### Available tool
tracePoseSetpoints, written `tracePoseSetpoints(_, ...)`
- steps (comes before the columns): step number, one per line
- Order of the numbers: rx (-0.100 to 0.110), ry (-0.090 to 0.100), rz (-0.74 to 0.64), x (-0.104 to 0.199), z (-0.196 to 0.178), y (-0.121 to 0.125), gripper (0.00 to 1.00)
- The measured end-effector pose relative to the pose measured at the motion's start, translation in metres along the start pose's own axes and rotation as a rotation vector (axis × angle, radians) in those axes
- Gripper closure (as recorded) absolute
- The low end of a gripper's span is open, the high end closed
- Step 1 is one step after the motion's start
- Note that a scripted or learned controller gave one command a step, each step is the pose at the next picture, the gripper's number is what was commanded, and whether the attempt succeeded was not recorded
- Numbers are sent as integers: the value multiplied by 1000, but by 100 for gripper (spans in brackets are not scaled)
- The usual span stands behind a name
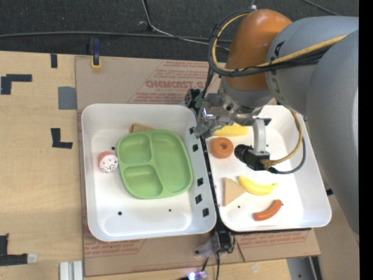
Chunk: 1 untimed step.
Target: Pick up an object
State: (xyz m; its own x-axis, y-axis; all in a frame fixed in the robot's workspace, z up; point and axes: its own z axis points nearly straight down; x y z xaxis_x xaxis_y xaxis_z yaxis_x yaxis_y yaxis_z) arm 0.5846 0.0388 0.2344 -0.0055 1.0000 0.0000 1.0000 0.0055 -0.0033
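My gripper hangs under the orange wrist band, low over the divider between the two bins near their far side. Just to its right in the right bin lie an orange doughnut and a yellow piece, partly hidden by the wrist. Nearer the front of that bin are a banana, a tan wedge and a red sausage. The left bin holds a green divided plate, a small white and red ball and a tan piece peeking out behind the plate.
The big grey arm covers the right bin's far right corner. A black fitting with a yellow cable hangs beside the doughnut. Both bins rest on a cardboard sheet on the wooden bench. A blue clamp stands at the cardboard's far left corner.
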Motion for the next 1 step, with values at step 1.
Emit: tracePoseSetpoints(1,-2,1,-2,58,-3,8,100)
